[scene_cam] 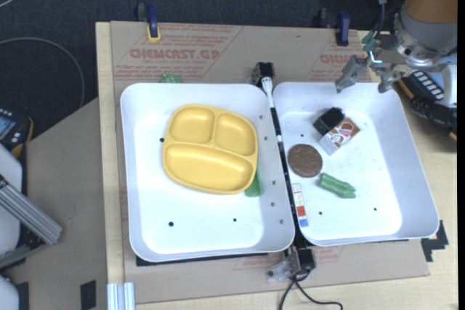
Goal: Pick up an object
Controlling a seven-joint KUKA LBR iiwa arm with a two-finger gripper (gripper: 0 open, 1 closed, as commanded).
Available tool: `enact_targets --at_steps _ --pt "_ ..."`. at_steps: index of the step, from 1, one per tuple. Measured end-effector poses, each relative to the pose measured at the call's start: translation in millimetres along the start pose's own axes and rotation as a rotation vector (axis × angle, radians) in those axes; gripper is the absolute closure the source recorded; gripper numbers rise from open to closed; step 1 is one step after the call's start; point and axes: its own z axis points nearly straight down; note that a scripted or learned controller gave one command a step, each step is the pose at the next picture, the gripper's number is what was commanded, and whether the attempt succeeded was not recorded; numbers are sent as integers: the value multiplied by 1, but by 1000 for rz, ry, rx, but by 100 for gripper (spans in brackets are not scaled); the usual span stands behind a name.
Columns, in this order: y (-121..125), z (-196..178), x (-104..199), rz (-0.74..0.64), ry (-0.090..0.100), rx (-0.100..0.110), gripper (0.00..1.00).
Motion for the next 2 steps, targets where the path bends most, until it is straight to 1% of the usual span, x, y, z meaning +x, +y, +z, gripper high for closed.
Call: enact_targets --at_steps 1,2 --pt "26 175 0 -1 2 12 0" --pt "30 153 -1 -2 -1 -4 100"
